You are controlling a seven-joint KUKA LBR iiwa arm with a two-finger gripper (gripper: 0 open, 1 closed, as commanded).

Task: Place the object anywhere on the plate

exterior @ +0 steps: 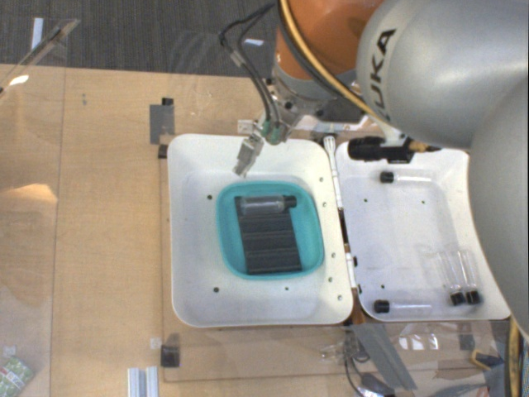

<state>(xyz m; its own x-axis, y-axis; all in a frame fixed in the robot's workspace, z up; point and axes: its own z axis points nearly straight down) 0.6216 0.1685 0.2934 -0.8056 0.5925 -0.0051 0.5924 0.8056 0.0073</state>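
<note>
- I see the dark ribbed object [269, 234] lying on the teal plate [228, 222] in the left bin [194, 246].
- My gripper [248, 157] hovers just above the plate's far-left corner, apart from it; I cannot tell its grip state.

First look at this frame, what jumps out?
The big grey arm with its orange band fills the upper right, and its claw hangs over the back edge of the left bin. In that bin sits a teal plate with a dark ribbed block lying on it and a dark cylinder across the block's far end. The right bin holds a few clear tubes with dark caps.
</note>
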